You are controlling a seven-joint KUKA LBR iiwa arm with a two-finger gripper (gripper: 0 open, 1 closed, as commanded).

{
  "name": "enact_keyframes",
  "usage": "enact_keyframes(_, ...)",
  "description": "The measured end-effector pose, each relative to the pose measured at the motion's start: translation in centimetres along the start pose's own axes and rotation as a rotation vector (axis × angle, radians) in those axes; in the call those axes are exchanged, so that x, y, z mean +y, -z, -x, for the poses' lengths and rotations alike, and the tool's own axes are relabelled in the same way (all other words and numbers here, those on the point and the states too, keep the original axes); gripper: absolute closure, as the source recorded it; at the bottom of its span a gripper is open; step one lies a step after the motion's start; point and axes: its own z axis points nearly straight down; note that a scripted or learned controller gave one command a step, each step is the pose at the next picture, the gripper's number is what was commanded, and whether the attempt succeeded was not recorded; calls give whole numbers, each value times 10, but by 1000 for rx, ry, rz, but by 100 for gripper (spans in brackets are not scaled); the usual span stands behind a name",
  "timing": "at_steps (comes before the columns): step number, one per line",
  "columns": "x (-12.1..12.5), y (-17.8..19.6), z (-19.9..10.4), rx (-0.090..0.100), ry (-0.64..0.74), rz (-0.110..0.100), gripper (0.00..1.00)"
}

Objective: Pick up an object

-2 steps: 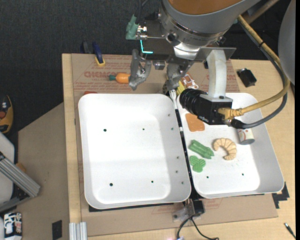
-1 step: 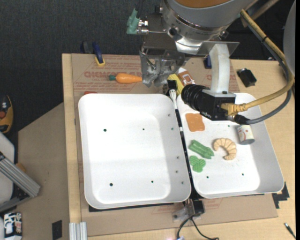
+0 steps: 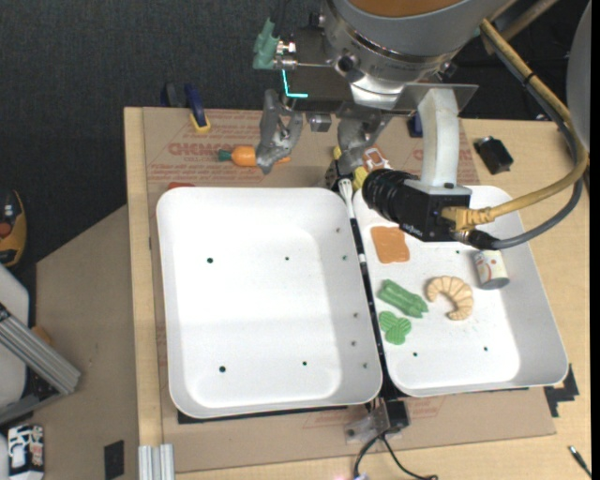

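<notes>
While my pincer [image 3: 312, 145] hangs wide, empty, beyond the croissant [image 3: 452, 295], I reckon it's approach time: swing over, descend.

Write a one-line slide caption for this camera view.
Claw hovers near the left bin's far rim; right bin holds croissant, green pieces, orange slab.

My arm [image 3: 403, 33], grey with an orange band [image 3: 403, 5] above the wrist, ends in a steel-coloured claw [image 3: 309, 166] with a small teal fitting [image 3: 265, 44] alongside.
</notes>
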Motion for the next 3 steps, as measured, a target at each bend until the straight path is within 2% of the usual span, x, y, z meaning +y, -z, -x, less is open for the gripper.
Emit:
enact_keyframes(1,0,11,-1,2,1,3,100)
enact_keyframes(2,-7,-10,154,-3,-21,-2,100)
enact_keyframes(3,-7,-10,220,-1,-11,0,100)
